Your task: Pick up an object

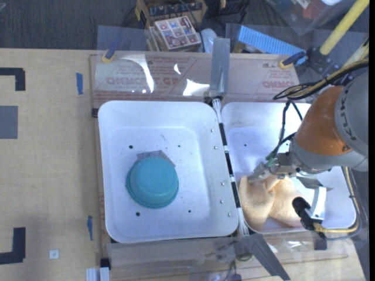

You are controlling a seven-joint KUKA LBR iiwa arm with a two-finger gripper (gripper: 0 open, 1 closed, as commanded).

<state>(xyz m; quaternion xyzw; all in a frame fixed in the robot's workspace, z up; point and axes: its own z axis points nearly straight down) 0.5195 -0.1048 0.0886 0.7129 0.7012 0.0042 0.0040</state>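
Note:
A tan, crumpled cloth (pixel 272 202) lies in the near part of the right bin (pixel 252 133). My gripper (pixel 259 175) reaches in from the right and sits low at the cloth's upper left edge, touching or just above it. The grey wrist with its orange band (pixel 321 127) hangs over the bin's right side and hides part of the cloth. An upturned teal bowl (pixel 153 182) rests in the left bin (pixel 117 127), partly on a small grey flat piece (pixel 153 155).
A black and white fitting (pixel 306 209) with cables lies over the cloth's right side. A ridge with screws (pixel 227 163) divides the two bins. Clear panels and a metal post (pixel 219 66) stand behind the bins. The wooden bench (pixel 47 157) extends to the left.

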